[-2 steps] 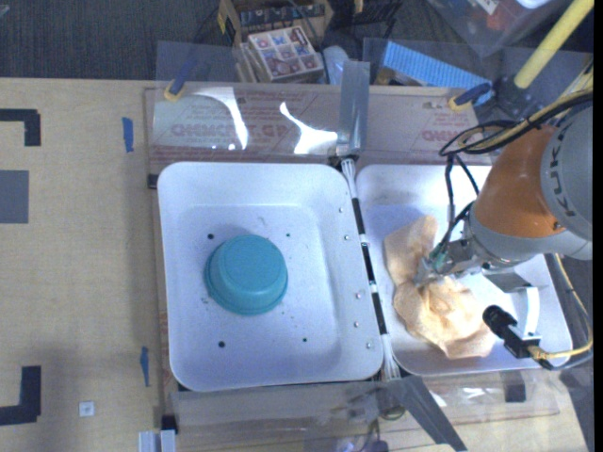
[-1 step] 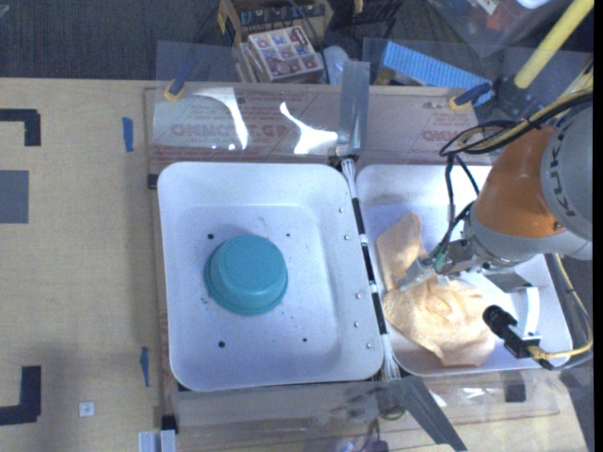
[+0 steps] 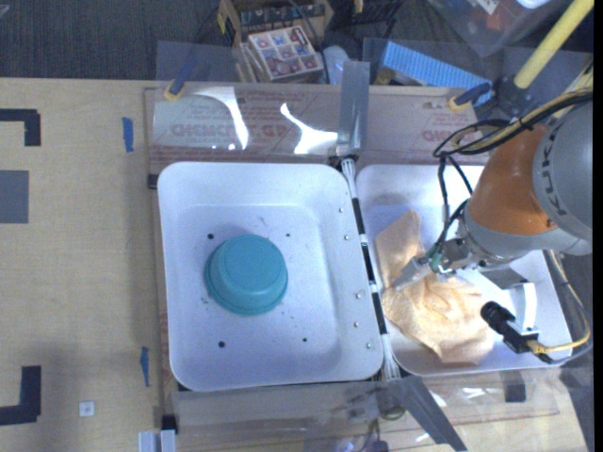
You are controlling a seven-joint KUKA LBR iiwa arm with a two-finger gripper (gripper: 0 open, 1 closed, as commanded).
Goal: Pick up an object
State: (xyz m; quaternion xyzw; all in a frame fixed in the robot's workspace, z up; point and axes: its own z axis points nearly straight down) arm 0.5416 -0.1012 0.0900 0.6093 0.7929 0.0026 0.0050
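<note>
A crumpled tan cloth (image 3: 441, 309) lies in the right bin (image 3: 396, 191), spread from its middle to its front edge. My gripper (image 3: 426, 269) reaches in from the right and is down on the cloth's upper part, touching or just above it. The grey arm with its orange band (image 3: 509, 191) hangs over the right half of that bin and hides part of the floor. A teal round bowl (image 3: 247, 273) sits upside down in the middle of the left bin (image 3: 188, 191), far from the gripper.
A metal divider (image 3: 363, 252) separates the two bins. A black connector with a yellow cable (image 3: 509, 328) hangs at the right bin's front right. Clutter and boxes stand behind the bench. Wooden benchtop stretches to the left.
</note>
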